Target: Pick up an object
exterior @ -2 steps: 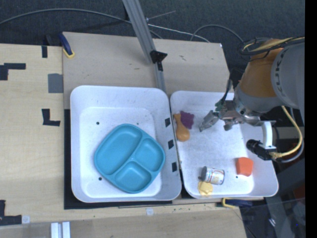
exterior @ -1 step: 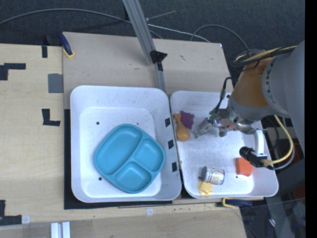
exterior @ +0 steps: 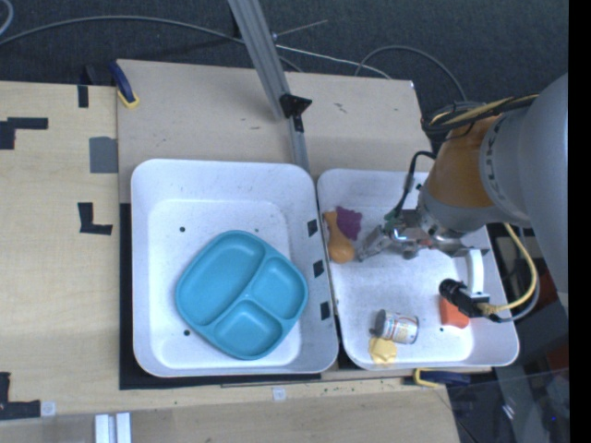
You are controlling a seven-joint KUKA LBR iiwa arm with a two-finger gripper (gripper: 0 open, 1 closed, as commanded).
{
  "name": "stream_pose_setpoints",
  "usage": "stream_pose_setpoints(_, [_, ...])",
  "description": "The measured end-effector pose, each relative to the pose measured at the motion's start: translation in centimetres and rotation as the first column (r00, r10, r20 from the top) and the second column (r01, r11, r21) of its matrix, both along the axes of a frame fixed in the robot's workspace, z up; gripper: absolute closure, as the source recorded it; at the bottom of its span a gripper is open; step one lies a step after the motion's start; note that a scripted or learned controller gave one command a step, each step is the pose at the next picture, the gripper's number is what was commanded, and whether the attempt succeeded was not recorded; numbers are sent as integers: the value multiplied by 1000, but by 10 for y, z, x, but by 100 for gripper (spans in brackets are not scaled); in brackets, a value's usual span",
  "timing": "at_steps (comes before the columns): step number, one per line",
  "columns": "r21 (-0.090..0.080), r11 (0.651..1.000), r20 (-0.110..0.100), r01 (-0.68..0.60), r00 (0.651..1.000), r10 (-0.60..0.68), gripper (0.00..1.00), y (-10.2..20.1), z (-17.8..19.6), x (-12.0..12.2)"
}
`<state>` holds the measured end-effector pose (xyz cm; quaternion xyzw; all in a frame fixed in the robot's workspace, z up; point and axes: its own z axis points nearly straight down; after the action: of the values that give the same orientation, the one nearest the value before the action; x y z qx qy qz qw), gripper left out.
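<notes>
Wooden worktop (exterior: 212, 118) with black tape marks (exterior: 90, 218); slanted metal pole (exterior: 263, 49) crossing its top; cables (exterior: 138, 26) on dark floor — beyond the worktop's far edge

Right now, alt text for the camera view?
The arm's tool reaches into the right bin beside an orange object and a purple one. The left bin holds a blue divided plate.

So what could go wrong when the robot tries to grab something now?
The gripper is right beside the orange thing and purple thing, which touch each other, so it might catch both, or just shove them. They sit against the right bin's wall, so a finger could bump it. The little can lies on its side and might roll if nudged.
</notes>
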<state>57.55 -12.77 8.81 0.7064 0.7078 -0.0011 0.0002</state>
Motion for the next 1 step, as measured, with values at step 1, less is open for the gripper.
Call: stream_pose_setpoints(1, [1,1000,0,-1,1000,1,100,1,11,0])
